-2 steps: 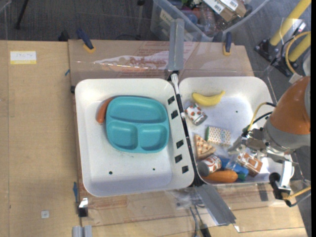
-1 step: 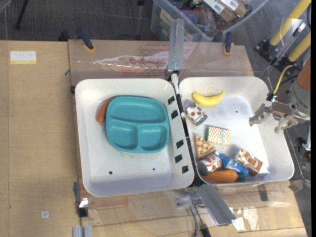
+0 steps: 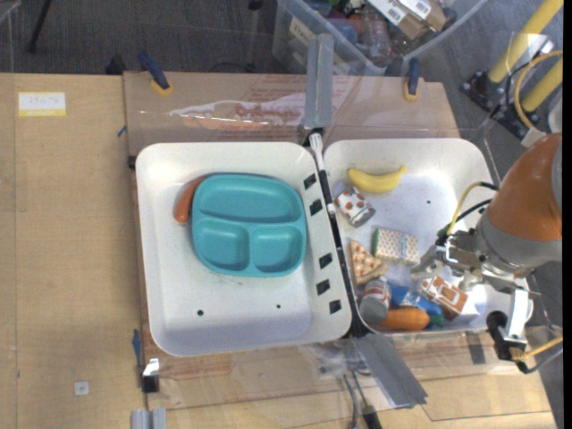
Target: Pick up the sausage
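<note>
The sausage [image 3: 183, 203] lies in the left bin [image 3: 161, 239], tucked against the teal divided plate [image 3: 248, 224] at the plate's nine o'clock edge, partly hidden under its rim. The gripper [image 3: 447, 271] hangs over the right bin [image 3: 465, 164], well apart at the sausage's three o'clock, above a clutter of small packets; I cannot tell how it is set. By my reading the approach has not begun: the arm must cross the divider and come down beside the plate rim. The desk [image 3: 63, 239] is pale wood, with a clear storage tub [image 3: 375, 12] at twelve o'clock.
</note>
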Tool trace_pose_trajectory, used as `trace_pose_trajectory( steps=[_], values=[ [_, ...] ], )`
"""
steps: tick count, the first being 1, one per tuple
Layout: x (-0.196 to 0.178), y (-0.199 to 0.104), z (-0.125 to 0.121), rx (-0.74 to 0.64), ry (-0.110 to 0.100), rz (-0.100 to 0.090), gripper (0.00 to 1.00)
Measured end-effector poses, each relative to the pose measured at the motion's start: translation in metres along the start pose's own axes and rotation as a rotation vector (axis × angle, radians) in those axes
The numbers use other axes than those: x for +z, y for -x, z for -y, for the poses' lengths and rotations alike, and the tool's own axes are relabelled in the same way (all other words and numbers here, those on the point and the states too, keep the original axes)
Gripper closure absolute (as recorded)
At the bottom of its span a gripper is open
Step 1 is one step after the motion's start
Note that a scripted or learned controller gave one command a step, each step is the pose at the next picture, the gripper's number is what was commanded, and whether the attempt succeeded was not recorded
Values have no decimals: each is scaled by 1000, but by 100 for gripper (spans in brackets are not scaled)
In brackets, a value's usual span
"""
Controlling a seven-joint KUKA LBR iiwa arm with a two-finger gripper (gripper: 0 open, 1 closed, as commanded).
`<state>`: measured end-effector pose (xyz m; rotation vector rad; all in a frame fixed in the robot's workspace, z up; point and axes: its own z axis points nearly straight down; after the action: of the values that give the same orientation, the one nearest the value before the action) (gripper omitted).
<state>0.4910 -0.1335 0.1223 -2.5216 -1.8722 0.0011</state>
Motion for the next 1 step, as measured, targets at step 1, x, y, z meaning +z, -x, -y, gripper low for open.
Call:
trace_pose_trajectory(
  steps=[1],
  values=[
    [31,28,-95,28,13,-2,0]
  ],
)
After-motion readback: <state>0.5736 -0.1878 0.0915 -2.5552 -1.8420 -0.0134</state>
